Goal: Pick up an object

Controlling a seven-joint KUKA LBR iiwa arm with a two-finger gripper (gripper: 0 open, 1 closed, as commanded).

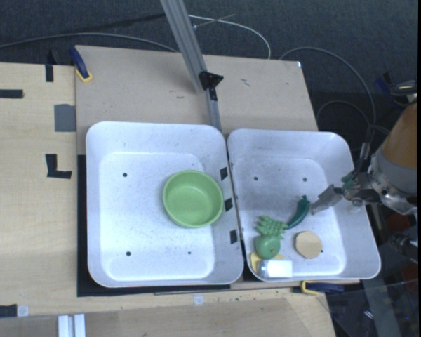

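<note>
The gripper (331, 196) hangs over the right bin (281, 146); whether it is released or clenched cannot be told. A dark green toy (299, 211) lies just left of it, apart.

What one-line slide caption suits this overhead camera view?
Gripper reaching into the right bin near small toys, while a green bowl sits in the left bin.

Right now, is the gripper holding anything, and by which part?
Nothing visibly held. The gripper hangs over the right bin, its tip next to a dark green toy lying on the bin floor; no object shows between its fingers.
</note>
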